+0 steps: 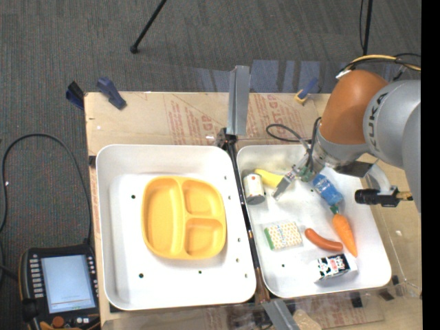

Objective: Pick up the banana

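Note:
The banana [269,178] is small and yellow. It lies in the right bin [375,253] near the back left corner, just behind a small can [253,188]. My gripper [284,184] reaches down from the right and sits low at the banana's right end, touching or nearly touching it. The arm's orange band [352,108] hangs above the bin's back right part. I cannot make out whether the banana is gripped.
The right bin also holds a blue bottle [327,190], a carrot [345,234], a sausage [323,238], a green-and-white box [284,235] and a small carton [335,267]. The left bin [117,253] bears a yellow divided plate [183,216].

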{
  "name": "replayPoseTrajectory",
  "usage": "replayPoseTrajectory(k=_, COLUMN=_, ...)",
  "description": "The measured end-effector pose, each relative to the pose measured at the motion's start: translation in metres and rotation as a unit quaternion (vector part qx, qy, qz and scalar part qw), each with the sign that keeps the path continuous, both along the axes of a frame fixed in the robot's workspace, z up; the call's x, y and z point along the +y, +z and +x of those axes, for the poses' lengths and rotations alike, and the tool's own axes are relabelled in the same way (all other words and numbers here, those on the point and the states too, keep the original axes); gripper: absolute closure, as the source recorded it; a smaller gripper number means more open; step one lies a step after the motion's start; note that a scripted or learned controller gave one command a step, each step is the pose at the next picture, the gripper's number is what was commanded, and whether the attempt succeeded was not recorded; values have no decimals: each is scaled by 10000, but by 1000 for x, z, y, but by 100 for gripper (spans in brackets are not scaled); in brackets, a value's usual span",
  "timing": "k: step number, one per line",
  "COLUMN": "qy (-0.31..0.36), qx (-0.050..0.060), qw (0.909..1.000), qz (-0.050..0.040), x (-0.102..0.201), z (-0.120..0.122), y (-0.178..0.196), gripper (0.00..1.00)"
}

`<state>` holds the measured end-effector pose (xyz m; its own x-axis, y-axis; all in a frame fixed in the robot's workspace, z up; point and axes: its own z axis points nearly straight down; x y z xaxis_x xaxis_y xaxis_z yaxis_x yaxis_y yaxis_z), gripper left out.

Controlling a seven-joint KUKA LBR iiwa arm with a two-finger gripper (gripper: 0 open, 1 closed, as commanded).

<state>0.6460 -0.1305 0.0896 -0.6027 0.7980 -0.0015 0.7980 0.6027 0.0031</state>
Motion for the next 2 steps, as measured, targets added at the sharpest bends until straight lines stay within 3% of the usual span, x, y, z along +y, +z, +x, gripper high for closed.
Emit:
replayPoseTrajectory(k=1, qy=-189, qx=4, qw=9998, qz=-80, x=32, z=-4, y=8, gripper=0)
replayPoseTrajectory(k=2, qy=-192, qx=15, qw=9998, qz=-20, x=38, z=-4, y=15, gripper=100)
